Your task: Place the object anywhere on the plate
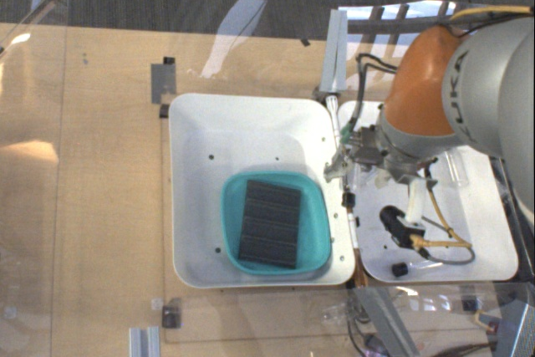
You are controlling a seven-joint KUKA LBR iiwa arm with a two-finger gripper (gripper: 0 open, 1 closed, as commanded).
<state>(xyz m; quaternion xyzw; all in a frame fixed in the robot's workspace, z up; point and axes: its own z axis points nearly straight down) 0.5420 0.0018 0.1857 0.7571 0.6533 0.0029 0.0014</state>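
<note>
overhead slanted view of a wooden bench (pixel 84 196) w/ two shallow white bins side by side. the left bin (pixel 194 180) holds a teal plate (pixel 317 209), squarish w/ rounded corners, sitting toward the bin's near right corner. the task's thing, a dark grey ribbed block (pixel 269 223), lies flat on the plate, about centred, long side running front to back, not touching the rim.

the grey arm w/ orange band (pixel 422 88) reaches in from the right and covers much of the right bin (pixel 489 221). its gripper (pixel 344 167) sits over the wall between the two bins, just right of the plate and apart from the block. can't tell whether the jaws are apart or together; nothing is seen held.

a small black piece (pixel 399 269) lies near the right bin's front edge. a grey upright post (pixel 336 50) stands behind the bins; small grey brackets (pixel 164 81) sit at the left bin's corners.
</note>
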